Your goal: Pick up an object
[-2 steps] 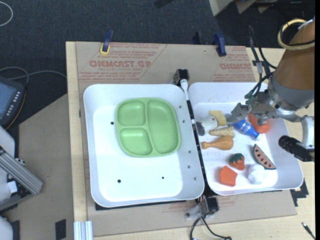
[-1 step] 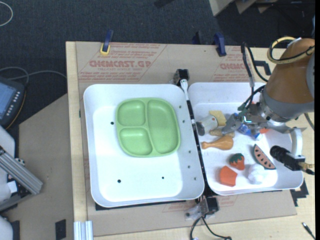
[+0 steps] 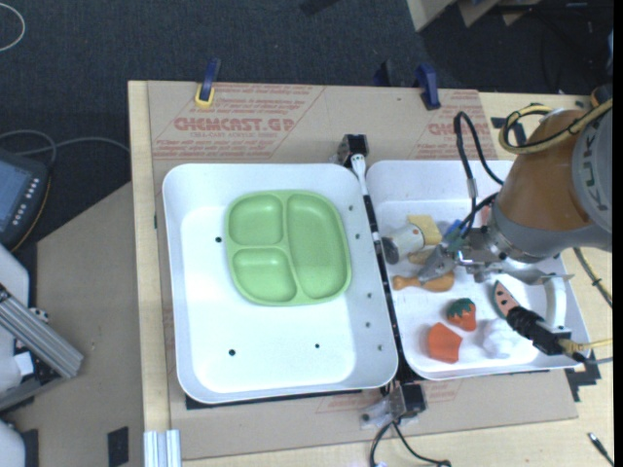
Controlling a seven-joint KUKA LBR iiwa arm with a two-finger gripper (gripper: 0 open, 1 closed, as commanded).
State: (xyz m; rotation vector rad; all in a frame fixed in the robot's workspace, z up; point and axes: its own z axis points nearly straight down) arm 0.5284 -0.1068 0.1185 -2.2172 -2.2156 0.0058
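- So we've got the arm reaching in from the right, with the pincer down low in the right bin, right in the pile of small stuff.
- Honestly we can't tell how the pincer is set, it's too small and cluttered there, and we don't see anything clearly caught in it.
- Candidates to pick up are all in that right bin: a pale yellow block, a tan piece just under the pincer, a red-and-green strawberry-looking toy, an orange block and a white crumpled thing.
- The left bin just has the green divided tray sitting flat in it, probably the drop-off side.
- We'd guess it's going for the tan piece or the yellow block, since those are closest. Crowding could spoil the grab.
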